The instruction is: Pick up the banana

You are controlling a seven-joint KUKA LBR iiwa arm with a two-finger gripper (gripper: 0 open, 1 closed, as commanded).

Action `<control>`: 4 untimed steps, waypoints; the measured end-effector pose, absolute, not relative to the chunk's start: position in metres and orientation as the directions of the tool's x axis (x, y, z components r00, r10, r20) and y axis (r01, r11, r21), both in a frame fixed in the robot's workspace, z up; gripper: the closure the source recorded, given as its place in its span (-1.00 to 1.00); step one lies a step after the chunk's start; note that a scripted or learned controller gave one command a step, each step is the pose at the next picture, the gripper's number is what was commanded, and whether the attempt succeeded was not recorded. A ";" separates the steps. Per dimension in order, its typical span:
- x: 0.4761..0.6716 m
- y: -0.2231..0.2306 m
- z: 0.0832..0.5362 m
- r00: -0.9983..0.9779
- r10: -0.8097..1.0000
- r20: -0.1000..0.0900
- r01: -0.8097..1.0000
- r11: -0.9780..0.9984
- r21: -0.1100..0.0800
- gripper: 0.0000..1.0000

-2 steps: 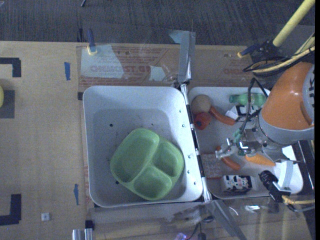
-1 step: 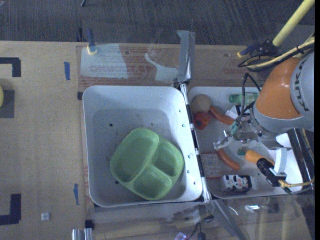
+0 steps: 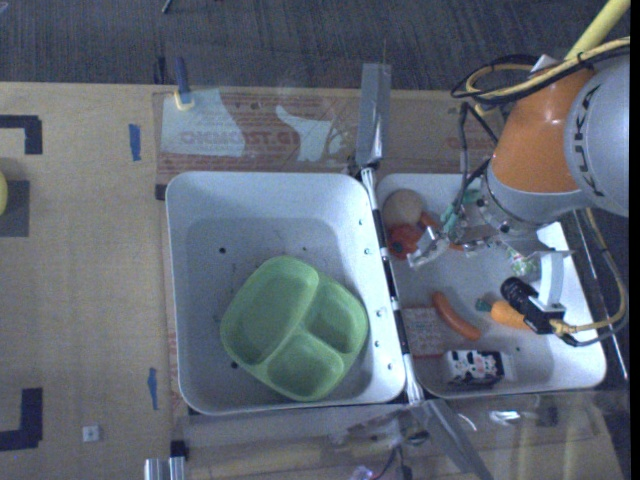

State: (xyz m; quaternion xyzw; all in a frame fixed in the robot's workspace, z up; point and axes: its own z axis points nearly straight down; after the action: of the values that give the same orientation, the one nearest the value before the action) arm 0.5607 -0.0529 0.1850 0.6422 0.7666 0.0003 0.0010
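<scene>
Fingers point(image 3: 428, 248) low over right bin point(image 3: 585, 368)

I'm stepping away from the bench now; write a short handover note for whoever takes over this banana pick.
Gripper: over the upper left part of the right white bin; whether it is open or shut can't be told, and no object is visibly held.
Banana: not identifiable among the right bin's items, which include an orange sausage-shaped toy, a round beige object and a small black-and-white box.
Left white bin: holds a green divided plate.
Done: no pick visible.
Left: locate, grasp and lift the banana.
</scene>
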 end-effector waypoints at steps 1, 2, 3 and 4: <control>0.499 -0.080 0.184 -0.253 0.967 0.000 0.967 0.253 -0.001 -1.00; 0.509 -0.061 0.184 0.548 0.837 -0.002 0.837 -0.548 -0.002 -1.00; 0.571 -0.107 0.087 0.437 0.899 0.000 0.899 -0.437 0.002 -1.00; 0.490 -0.117 0.180 0.795 0.606 -0.003 0.606 -0.795 -0.003 -1.00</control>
State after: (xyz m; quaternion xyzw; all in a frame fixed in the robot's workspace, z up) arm 0.4904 -0.1171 0.1803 0.9474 0.3200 -0.0017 -0.0009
